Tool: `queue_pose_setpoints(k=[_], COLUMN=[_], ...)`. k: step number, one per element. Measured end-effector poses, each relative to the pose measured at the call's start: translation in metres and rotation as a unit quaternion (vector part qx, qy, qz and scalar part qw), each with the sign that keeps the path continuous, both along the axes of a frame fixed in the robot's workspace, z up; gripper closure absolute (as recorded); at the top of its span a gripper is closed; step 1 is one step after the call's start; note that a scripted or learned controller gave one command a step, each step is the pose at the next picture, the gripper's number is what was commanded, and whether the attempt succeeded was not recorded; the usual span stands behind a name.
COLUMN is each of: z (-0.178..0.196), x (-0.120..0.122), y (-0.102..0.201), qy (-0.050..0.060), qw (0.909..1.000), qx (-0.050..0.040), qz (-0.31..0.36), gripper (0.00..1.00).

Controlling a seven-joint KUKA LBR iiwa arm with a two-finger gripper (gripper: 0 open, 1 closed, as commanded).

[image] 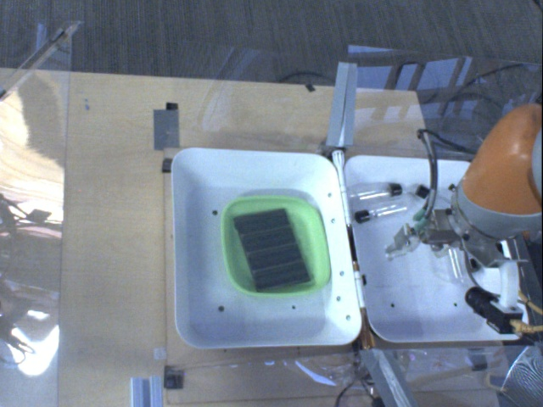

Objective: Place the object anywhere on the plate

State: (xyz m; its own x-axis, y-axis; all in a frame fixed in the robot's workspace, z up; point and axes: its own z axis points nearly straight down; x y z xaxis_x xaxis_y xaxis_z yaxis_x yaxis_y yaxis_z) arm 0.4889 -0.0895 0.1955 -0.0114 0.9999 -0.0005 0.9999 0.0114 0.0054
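Note:
A lime-green square plate sits in the middle of the left bin. A dark grey ribbed rectangular block lies flat on the plate, turned a little off its edges. My gripper hangs over the right bin, below the orange band of the arm and well to the right of the plate. Nothing shows in its grasp.
Two clear tubes with black caps lie at the back of the right bin, with a small black piece beside them. A grey upright post stands behind the ridge where the two bins meet. Cables trail at the right.

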Motion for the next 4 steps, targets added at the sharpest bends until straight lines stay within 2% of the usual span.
queue_pose_setpoints(k=[1, 2, 3, 4], z=[0.061, 0.061, 0.206, 0.242], x=[0.002, 0.000, 0.000, 0.000], y=[-0.090, -0.117, -0.116, -0.115], qy=[-0.002, -0.002, -0.004, -0.004], qw=[0.9998, 1.0000, 1.0000, 0.9985], qx=[-0.0015, -0.0019, -0.0025, -0.0026], qz=[0.022, 0.007, -0.007, -0.055], gripper=[0.00, 0.00, 0.00, 0.00])
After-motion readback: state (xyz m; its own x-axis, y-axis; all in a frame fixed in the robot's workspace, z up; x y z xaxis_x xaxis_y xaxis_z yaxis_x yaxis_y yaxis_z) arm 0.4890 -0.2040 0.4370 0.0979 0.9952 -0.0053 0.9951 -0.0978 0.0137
